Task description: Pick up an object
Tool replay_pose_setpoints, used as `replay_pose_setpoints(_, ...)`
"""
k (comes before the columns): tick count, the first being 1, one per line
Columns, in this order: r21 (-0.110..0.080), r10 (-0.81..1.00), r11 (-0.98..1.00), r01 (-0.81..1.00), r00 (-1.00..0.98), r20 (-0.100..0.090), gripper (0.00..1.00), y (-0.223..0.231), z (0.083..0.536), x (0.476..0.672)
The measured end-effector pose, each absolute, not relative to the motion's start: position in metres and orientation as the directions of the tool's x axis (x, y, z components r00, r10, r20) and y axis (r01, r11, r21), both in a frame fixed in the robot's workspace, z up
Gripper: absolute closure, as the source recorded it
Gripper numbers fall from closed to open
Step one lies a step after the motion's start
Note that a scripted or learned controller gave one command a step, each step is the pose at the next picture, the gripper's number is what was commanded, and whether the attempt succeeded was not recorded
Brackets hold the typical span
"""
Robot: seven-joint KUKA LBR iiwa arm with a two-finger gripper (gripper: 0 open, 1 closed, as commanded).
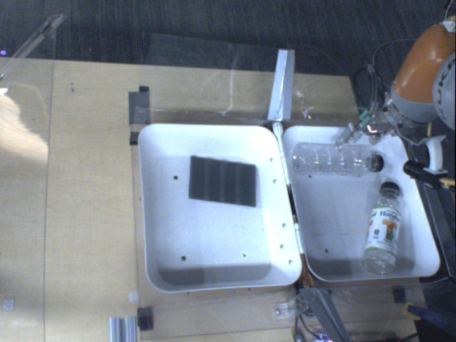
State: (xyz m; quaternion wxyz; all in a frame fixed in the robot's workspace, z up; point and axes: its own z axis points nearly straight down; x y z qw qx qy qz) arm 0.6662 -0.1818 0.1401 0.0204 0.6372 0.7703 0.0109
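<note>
A clear plastic bottle (333,159) lies on its side along the far wall of the right bin (328,251), its dark cap pointing right. A second bottle (382,232), with a white, green and orange label and a black cap, lies lengthwise by that bin's right wall. A flat dark ribbed rectangle (222,181) rests in the left bin (214,269). My gripper (361,128) hangs at the far right corner of the right bin, just above the capped end of the clear bottle. Nothing is visibly held in it.
The grey arm with its orange band (423,66) comes in over the right bin's far right corner. A metal divider post (281,84) stands behind the seam between the bins. Cables (434,169) run along the right rim.
</note>
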Motion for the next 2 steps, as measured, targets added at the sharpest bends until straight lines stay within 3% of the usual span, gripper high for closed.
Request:
replay_pose_setpoints(1, 0.008, 0.978, 0.211, 0.978, -0.211, -0.004, 0.00, -0.205, 0.088, 0.651)
replay_pose_setpoints(2, 0.008, 0.950, 0.311, 0.950, -0.311, -0.002, 0.00, -0.114, 0.088, 0.638)
